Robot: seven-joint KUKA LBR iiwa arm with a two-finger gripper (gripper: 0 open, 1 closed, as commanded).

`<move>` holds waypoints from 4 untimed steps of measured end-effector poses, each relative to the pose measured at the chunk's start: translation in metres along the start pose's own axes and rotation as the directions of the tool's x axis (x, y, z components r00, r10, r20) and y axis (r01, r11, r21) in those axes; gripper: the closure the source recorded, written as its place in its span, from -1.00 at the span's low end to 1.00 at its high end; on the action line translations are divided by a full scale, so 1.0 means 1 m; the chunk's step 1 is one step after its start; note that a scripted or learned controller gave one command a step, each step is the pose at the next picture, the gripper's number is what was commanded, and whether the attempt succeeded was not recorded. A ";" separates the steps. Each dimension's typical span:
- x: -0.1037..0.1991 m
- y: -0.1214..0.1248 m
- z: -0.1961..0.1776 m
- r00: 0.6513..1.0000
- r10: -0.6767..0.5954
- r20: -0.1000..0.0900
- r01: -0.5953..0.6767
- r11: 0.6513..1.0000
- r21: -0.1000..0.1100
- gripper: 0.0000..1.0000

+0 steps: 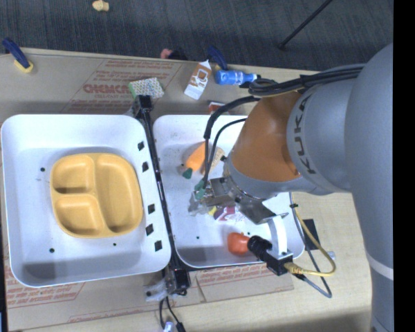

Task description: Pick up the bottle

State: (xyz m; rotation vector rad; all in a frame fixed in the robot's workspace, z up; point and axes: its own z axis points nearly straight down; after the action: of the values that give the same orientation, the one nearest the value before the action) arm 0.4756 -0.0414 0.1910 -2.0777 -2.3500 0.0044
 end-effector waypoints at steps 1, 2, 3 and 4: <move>0.049 0.006 0.000 0.985 -0.173 -0.001 0.173 0.985 0.001 1.00; -0.004 0.000 -0.040 0.939 -0.343 0.003 0.343 0.939 -0.003 1.00; 0.036 0.007 0.000 0.849 -0.528 0.001 0.528 0.849 0.000 1.00; 0.102 0.013 -0.030 0.993 -0.115 0.001 0.115 0.993 -0.002 1.00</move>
State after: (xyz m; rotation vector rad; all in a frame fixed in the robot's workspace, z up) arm 0.4760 0.0613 0.2215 -1.9410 -2.4671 0.0027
